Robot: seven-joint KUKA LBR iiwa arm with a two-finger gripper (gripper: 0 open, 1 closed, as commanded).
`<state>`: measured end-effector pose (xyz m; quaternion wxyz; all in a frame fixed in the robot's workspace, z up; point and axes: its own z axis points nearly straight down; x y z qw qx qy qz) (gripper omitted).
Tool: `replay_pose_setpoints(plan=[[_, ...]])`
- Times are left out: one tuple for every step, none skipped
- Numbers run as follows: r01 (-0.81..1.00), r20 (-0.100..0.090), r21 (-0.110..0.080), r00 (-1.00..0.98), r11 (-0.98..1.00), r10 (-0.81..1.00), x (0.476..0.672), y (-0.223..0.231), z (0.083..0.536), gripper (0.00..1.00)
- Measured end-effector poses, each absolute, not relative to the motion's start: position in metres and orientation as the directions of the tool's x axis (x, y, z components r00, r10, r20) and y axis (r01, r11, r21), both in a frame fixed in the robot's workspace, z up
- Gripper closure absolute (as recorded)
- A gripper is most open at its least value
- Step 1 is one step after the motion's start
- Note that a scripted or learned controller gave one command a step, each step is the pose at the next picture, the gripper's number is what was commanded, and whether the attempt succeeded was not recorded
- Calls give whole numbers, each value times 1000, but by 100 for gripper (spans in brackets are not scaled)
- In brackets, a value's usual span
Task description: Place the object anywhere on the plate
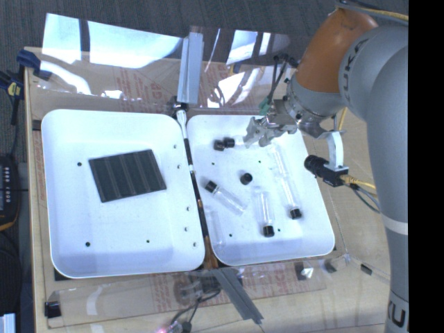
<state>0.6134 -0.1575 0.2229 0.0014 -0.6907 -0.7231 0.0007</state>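
Several clear plastic vials with black caps (225, 198) lie in the right white bin (316, 238); dark ribbed rectangular plate (128, 175) sits left of it. Gripper (258, 133) hovers over the bin's far edge, grip state unclear. Best descend centred across one vial.

Two white bins (55, 186) side by side on tabletop (31, 103); metal bar (189, 66) upright behind their divide; black clamp (8, 186) left of bins.

The arm (378, 82) is smooth grey with an orange band (glossy, rounded) and thin cables near its wrist.
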Motion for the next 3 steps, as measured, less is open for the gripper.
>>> replay_pose_setpoints(plan=[[997,1,-7,71,-71,997,637,-49,190,100],[1000,0,-4,25,-25,1000,656,35,229,100],[1000,-3,-8,7,-7,1000,589,118,182,100]])
